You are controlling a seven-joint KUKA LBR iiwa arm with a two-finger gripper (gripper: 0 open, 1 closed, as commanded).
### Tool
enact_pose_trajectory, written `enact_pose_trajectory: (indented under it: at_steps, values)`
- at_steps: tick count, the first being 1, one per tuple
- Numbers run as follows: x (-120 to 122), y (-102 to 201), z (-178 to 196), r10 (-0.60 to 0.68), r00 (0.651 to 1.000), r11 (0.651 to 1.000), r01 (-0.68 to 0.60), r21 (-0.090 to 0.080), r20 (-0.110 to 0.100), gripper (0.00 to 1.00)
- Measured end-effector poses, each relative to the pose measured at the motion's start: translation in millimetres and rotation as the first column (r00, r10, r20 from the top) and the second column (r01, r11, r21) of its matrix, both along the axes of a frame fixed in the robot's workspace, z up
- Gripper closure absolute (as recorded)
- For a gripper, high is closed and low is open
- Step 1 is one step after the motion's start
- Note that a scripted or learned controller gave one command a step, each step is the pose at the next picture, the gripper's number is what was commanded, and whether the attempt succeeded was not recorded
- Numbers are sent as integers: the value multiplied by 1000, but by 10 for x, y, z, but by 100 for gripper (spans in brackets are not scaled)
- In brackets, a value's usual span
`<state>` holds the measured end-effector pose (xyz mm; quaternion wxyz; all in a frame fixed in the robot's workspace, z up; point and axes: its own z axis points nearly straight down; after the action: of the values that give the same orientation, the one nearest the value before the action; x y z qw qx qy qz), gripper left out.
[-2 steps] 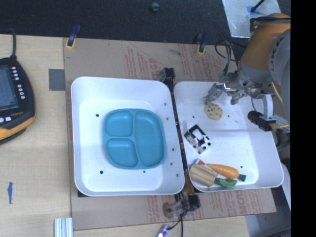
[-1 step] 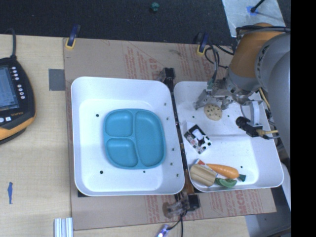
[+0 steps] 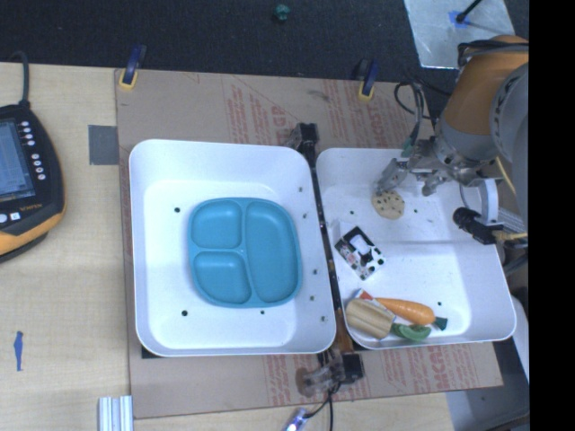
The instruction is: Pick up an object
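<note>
on the tabletop (image 3: 72,330) at the far left a handheld control pad (image 3: 22,182) is seen, well apart from the work. next, the left bin (image 3: 148,241) is taken up by a blue divided plate (image 3: 244,251) lying flat near its middle. across the seam, the right bin (image 3: 476,285) holds the loose things: a small black-and-white block (image 3: 359,250) just beside the seam, and at the six o'clock end a heap made of a wooden piece (image 3: 368,317), an orange carrot (image 3: 406,310) with its long axis running nine to three o'clock, and a green bit (image 3: 415,332) touching it.

nearer the twelve o'clock end of that bin a round speckled cookie (image 3: 388,204) is lying flat on the white floor. it is judged to be the thing aimed at. the gripper (image 3: 409,171) is placed just beside it, reaching in from three o'clock. from the fingers the cookie lies toward seven o'clock, close under the nearer fingertip (image 3: 388,180), which appears to be near or touching the cookie's upper edge. whether the fingers are spread or closed cannot be told, and nothing is seen held between them.

a short shift toward seven o'clock would seemingly be needed so that the cookie is straddled and not nudged aside. being round, the cookie offers no long axis to line up with.
</note>
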<state>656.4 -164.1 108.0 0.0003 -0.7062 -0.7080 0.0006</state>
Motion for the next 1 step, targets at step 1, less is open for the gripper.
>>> enact_pose_trajectory:
  at_steps: [1]
  values:
    - [5,453,-151,3,1000,1000,-3,0,0,0]
